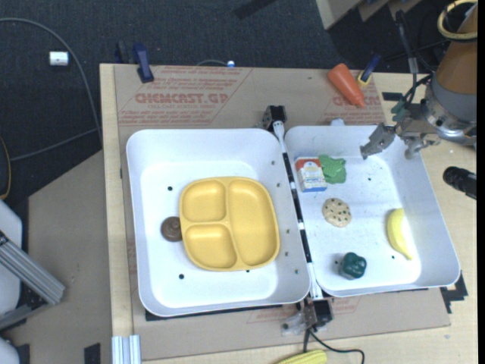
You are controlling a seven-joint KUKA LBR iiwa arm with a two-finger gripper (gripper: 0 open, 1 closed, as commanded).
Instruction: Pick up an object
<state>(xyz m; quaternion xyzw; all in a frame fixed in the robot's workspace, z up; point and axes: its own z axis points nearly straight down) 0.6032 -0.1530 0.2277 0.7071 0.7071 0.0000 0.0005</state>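
The right bin holds a small white, red and blue carton, with a green lump touching its right side. Below them lie a speckled cookie, a yellow banana near the right wall, and a dark green pepper near the front. My gripper hangs over the bin's far right corner. It is open, with nothing between its fingers. It is up and to the right of the green lump and apart from every object.
In the left bin, a yellow divided plate has a brown disc at its left edge. An orange carrot lies on the bench behind the right bin. A blue clamp sits at the bench's far left corner.
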